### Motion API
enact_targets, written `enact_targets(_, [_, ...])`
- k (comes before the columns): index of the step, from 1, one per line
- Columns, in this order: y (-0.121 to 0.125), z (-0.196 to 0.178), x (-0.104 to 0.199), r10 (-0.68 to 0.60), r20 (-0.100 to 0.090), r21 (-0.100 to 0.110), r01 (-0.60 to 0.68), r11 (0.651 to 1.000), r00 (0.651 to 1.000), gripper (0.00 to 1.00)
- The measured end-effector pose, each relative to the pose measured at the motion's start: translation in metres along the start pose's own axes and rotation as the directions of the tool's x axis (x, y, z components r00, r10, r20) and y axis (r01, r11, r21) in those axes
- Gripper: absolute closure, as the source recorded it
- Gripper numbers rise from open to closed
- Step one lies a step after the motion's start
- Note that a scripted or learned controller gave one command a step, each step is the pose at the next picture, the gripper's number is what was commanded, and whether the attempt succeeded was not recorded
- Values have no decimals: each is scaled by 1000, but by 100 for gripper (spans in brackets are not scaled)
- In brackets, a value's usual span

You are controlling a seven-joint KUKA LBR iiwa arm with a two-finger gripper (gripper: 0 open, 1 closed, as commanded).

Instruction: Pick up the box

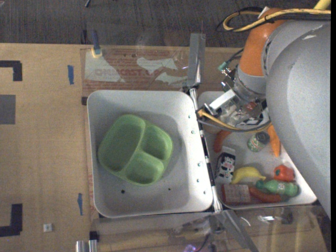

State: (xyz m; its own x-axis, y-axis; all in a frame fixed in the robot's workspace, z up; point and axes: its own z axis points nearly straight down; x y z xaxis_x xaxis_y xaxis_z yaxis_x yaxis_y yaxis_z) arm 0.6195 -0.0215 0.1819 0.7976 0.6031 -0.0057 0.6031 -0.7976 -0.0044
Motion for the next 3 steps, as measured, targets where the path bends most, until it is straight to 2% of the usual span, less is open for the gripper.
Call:
enact_targets(1, [-15, -2, 26, -80, 2, 0, 80, 997, 997, 100])
enact_targets(2, [-54, 1, 39, -247, 4, 3, 247, 969, 969, 100])
enact_targets(3, [-77, 2, -2, -178, 4, 3, 178, 984, 984, 100])
